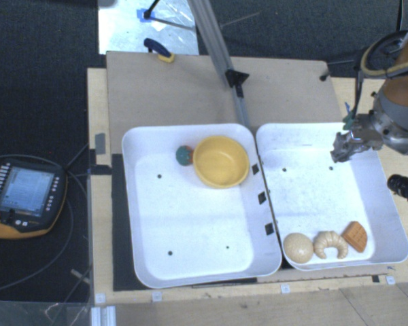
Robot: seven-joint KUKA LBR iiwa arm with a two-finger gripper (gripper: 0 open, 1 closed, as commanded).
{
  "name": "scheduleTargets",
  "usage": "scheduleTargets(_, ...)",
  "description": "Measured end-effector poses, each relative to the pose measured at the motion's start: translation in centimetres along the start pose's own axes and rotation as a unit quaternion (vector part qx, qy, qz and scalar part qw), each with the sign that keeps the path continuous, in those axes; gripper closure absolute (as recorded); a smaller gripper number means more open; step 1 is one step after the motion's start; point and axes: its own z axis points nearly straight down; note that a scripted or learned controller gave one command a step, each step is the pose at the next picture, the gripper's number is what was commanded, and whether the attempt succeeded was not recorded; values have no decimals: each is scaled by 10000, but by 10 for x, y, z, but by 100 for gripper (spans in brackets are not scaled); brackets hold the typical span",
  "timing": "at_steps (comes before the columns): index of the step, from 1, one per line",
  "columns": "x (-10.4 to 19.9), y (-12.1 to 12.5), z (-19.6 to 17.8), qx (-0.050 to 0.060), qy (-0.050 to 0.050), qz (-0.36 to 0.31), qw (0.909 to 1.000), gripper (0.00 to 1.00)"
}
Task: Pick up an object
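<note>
Above the right shallow white plastic bin (367, 182), near its upper right rim, hangs the grey two-finger gripper (340, 155); its opening cannot be told. Along this bin's lower edge lie a beige round roll (298, 247), pale croissant (331, 244) and brown waffle (355, 236)

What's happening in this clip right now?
A KUKA arm reaches in from the right, its gripper above the far right edge of the right bin, holding nothing visible. Three food-like items lie along that bin's near edge: a round bun, a croissant and a waffle piece. The left bin holds a yellow bowl and a small green ball.
</note>
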Motion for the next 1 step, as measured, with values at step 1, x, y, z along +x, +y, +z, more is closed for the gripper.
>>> scheduleTargets(1, 48, -8, 16, 10, 6, -14, 10000, 100)
